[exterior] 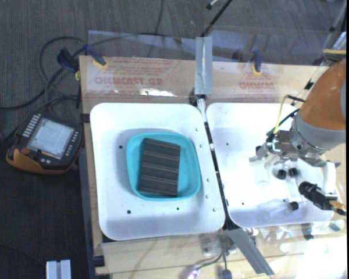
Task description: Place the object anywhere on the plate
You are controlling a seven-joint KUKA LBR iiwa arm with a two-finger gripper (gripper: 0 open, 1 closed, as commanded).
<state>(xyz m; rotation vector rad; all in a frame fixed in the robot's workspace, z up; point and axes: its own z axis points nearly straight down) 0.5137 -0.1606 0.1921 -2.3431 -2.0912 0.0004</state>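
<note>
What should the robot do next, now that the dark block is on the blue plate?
Probably just stay back, or lift away a little. The dark ridged block already lies flat inside the blue plate in the left bin, and the gripper is over the right bin, well apart from it. Nothing looks left to place.

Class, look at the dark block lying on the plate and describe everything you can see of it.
The dark block is a flat, dark grey rectangle with ridges running across its top face, which looks matte, perhaps rubber or plastic. It lies flat, long side running away from the camera, slightly tilted in plan, centred on the turquoise plate in the left bin. Only the plate touches it; the gripper is over the right bin, well apart.
</note>
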